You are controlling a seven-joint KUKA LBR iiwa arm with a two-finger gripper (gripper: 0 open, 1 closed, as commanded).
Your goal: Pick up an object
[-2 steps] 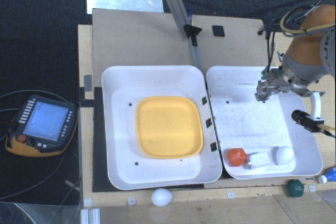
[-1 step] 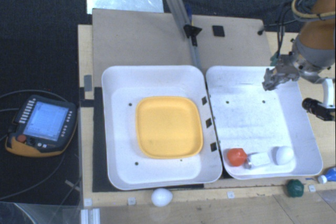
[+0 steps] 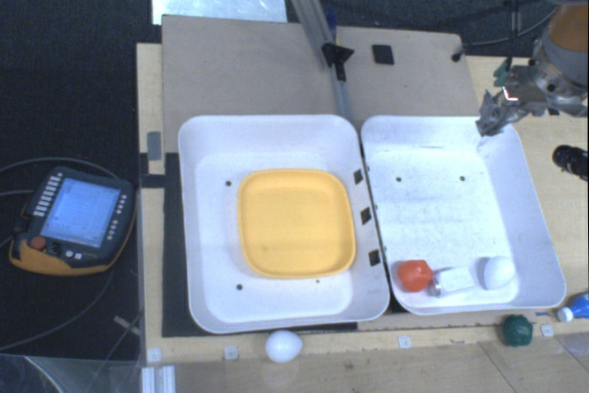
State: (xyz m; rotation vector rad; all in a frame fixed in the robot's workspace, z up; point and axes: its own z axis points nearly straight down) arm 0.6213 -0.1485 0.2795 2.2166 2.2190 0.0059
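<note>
Left of centre, the yellow plate lies in the left bin, probably too flat to pinch. Lower right, the orange ball looks light and soft; squeeze its middle. Well above it, upper right, the claw hangs; its opening I cannot tell.

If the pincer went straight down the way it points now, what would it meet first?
Most likely bare floor of the right shallow white plastic bin near its top right corner; the pincer hangs there, far from the objects along the near edge. Depth is unclear.
</note>
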